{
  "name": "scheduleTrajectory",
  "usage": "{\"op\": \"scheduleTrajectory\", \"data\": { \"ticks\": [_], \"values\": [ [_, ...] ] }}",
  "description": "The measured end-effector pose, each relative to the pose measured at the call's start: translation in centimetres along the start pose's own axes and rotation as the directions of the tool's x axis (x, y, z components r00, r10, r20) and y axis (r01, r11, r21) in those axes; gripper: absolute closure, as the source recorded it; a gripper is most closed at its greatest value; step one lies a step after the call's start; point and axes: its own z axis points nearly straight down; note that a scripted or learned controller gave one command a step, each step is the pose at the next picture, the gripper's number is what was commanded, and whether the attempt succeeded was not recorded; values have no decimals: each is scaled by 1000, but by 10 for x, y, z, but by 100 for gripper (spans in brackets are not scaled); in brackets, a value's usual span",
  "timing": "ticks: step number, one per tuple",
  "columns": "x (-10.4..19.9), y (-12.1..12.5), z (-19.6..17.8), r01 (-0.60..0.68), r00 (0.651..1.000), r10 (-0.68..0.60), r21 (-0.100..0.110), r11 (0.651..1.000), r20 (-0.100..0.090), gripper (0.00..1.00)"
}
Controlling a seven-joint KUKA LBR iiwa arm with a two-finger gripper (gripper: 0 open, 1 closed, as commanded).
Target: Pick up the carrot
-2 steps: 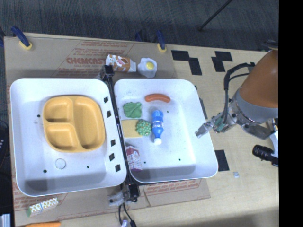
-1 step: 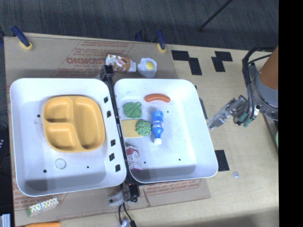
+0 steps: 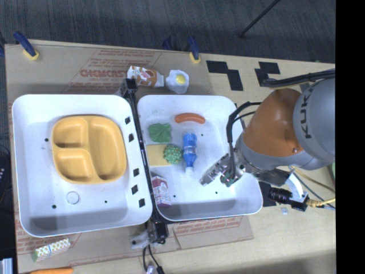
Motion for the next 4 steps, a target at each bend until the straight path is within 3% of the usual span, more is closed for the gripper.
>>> {"op": "scheduleTrajectory", "data": {
  "ticks": [1,2,3,4],
  "values": [
    [-39,-29,-66,-40,999,40,-2,999,4,100],
    [-41,-26,-148,335,942,-335,0,942,6,100],
    [-39,-29,-194,558,830,-558,1,830,7,100],
    [-38,-29,-67,440,898,-440,0,898,2,100]
  ]
}}
